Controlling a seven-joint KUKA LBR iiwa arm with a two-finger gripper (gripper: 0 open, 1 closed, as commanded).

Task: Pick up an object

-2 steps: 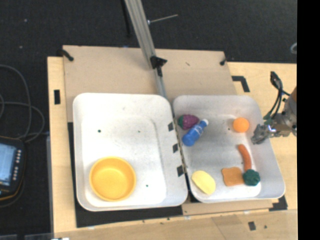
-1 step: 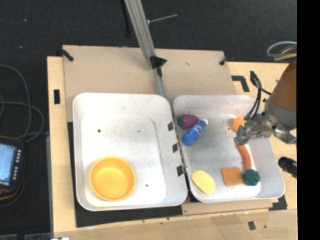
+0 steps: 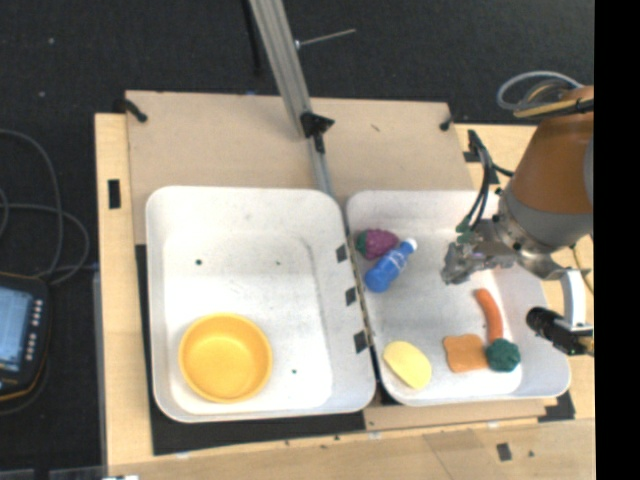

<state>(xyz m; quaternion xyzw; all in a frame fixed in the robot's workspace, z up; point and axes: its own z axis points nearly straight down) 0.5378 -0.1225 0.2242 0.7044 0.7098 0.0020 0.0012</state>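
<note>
1. We've got the gripper hanging over the right bin, toward its 3 o'clock side, with nothing visibly caught in it. Honestly we can't tell how far apart it stands, it's just a dark blurry lump from up here.
2. Nearest thing is the orange carrot-looking stick, just at the gripper's 5 o'clock, not touching.
3. The blue bottle lies at its 9 o'clock, tilted, right beside a purple lumpy thing we can't identify.
4. Along the bin's 6 o'clock edge: a yellow lemon-ish piece, an orange block, and a green blob.
5. The left bin has a yellow bowl at its 7 o'clock corner.
6. The arm is cut off at the right.
</note>
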